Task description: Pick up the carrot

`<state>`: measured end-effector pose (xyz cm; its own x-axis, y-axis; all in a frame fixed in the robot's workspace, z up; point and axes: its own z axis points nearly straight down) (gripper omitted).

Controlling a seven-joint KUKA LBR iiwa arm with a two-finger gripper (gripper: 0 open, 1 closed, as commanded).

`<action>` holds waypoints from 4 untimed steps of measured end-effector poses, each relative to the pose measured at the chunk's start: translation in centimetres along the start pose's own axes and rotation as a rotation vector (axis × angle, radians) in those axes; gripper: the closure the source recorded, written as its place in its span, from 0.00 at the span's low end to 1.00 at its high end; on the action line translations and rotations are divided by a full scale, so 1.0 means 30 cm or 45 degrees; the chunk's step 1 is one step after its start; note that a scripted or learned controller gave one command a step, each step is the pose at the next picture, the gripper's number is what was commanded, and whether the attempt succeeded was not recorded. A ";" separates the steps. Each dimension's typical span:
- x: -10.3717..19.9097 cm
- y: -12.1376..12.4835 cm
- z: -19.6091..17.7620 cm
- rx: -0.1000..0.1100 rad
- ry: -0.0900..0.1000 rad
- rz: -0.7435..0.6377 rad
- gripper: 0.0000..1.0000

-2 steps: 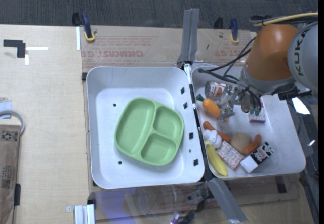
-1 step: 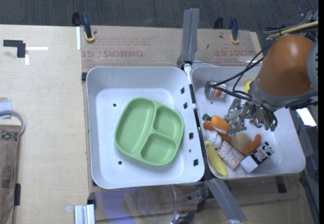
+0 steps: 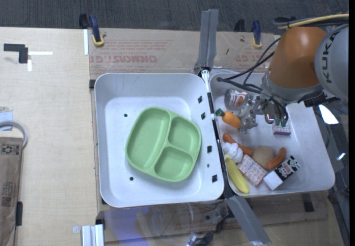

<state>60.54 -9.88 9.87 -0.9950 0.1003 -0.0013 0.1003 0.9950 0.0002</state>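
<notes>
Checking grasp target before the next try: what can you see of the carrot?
The small orange toy carrot with a green tip looks like smooth plastic. It lies on its side in the right shallow white bin, near the bin's left wall, green end toward the divider. The arm's hand hovers right beside it; whether they touch is unclear. It lies apart from the pile of toy food below.

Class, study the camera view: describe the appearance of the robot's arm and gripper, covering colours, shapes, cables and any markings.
The arm is grey and rounded, with a bulbous orange band above the wrist and part of dark KUKA lettering on its grey shell. Black cables loop beside the wrist, and a yellow cable runs above the arm. The gripper is small, metallic and silvery.
</notes>
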 end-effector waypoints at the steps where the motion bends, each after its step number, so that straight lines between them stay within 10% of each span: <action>1: 0.000 0.001 0.001 -0.001 0.001 0.000 0.00; 2: -0.004 0.001 -0.025 -0.002 -0.001 0.002 1.00; 3: -0.157 0.148 -0.307 -0.001 -0.002 0.131 1.00; 4: -0.162 0.149 -0.331 -0.002 -0.004 0.132 1.00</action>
